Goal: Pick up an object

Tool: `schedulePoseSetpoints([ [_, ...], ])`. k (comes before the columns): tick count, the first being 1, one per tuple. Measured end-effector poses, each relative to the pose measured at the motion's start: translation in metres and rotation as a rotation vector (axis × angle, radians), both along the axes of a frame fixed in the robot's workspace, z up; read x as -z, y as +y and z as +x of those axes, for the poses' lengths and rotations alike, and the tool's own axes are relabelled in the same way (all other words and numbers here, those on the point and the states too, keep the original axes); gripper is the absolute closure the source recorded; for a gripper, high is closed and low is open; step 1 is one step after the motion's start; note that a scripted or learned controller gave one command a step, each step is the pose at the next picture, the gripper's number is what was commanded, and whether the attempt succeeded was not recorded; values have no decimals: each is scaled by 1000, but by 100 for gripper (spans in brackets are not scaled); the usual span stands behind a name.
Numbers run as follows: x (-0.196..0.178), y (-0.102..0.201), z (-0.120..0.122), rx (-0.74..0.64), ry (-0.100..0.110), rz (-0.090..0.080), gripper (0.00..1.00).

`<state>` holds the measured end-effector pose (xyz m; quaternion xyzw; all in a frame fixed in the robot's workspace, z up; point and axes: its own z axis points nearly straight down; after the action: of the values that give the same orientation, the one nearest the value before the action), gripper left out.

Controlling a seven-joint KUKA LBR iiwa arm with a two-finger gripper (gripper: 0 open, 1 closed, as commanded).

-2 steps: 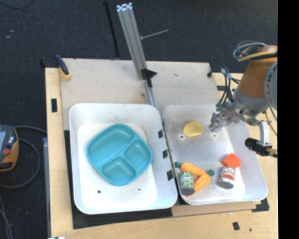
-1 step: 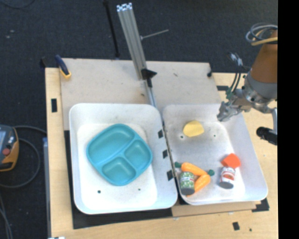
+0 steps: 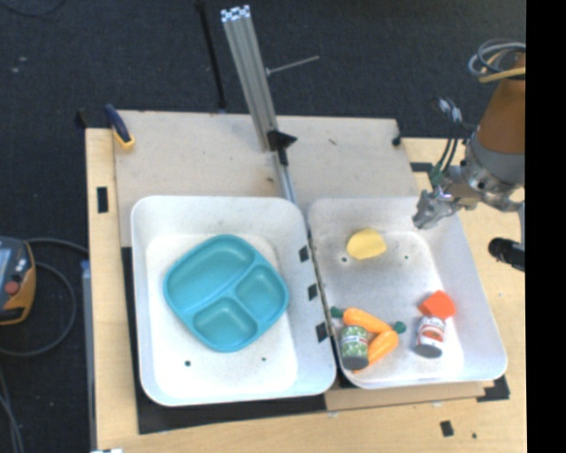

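Camera view: the gripper (image 3: 428, 212) hangs over the right bin's (image 3: 460, 257) far edge, near a yellow object (image 3: 366, 244); whether it is released or clenched, I cannot tell.

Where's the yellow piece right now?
The yellow piece lies in the right bin, toward its far side, left of the gripper and up from the carrots.

A blue clamp (image 3: 119, 126) grips the bench's (image 3: 177, 159) far left corner, a metal post (image 3: 252, 75) slants up from its far edge with a checkered tag (image 3: 234, 13) on top, and a cabled orange box (image 3: 13, 281) sits off its left edge.
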<state>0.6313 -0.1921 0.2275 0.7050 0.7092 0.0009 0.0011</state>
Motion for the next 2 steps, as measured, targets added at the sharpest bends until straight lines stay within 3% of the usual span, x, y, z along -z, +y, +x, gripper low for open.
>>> schedulePoseSetpoints([
  [1, -6, 53, -11, -1, 1, 1, 100],
  [2, -10, 116, -6, -2, 1, 2, 100],
])
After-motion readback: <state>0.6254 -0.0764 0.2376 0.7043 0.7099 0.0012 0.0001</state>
